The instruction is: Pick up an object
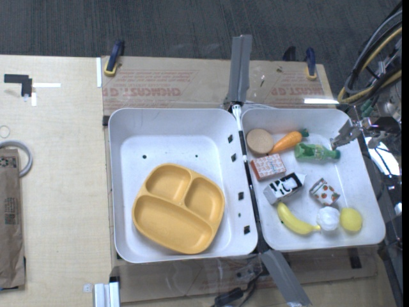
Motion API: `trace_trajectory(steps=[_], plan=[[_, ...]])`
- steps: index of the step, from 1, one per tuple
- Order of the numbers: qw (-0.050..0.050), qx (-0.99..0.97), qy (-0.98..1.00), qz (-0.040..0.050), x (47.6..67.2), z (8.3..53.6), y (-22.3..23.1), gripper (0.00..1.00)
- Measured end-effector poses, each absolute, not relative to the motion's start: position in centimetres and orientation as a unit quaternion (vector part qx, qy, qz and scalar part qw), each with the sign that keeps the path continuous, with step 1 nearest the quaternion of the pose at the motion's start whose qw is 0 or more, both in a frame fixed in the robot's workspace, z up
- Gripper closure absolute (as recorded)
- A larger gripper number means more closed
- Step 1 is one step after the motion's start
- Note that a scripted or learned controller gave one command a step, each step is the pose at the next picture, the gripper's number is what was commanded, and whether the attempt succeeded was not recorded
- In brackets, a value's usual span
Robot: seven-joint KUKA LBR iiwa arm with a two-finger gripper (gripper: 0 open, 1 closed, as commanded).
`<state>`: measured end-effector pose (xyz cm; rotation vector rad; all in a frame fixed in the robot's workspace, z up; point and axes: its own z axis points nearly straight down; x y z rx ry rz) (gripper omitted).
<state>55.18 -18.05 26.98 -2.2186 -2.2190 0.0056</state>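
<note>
The right bin [348, 178] holds several items. At its back lie a tan round bun [259, 141], an orange carrot [287, 141] and a green bottle [316, 152]. In the middle are a pink box [268, 166], a black-and-white box [284, 187] and a small patterned carton [324, 192]. A banana [296, 220], a white cup [328, 219] and a lemon [351, 219] lie along the front. My gripper [340, 137] hangs at the bin's back right corner, just right of the green bottle, with nothing visibly held.
A yellow divided plate [179, 208] lies in the left bin [118, 171]. A grey divider post [240, 69] rises between the bins at the back. Cables and arm hardware [377, 62] crowd the right edge. A brown bag [11, 216] lies on the bench far left.
</note>
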Motion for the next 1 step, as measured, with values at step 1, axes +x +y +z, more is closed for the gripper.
trace_trajectory(steps=[1], plan=[[0.003, -0.764, -0.646, 0.0023, 48.27, 12.14, -16.28, 0.00]])
